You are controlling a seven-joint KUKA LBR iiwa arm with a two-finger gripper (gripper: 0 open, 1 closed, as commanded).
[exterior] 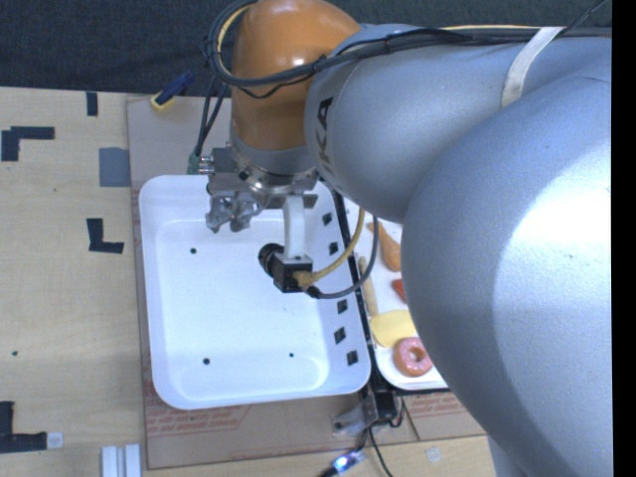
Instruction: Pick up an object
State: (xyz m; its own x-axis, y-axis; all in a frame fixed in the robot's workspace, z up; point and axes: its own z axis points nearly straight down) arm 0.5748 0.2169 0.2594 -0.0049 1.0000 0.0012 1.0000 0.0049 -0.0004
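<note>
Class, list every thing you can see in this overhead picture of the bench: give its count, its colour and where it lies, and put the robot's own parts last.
left bin: one, white, middle of the view, on the bench.
right bin: one, white, beside the first on its right, mostly hidden by the arm.
pink ring: one, pink, in the right bin near its front edge.
yellow piece: one, yellow, in the right bin just above the pink ring.
orange pieces: at least two, orange to red, in the right bin further back, partly hidden.
bench: one, tan with dark marks, under both bins.
arm: one, grey with an orange band, reaching in from the right.
gripper: one, grey metal, over the left bin's back part.
</note>
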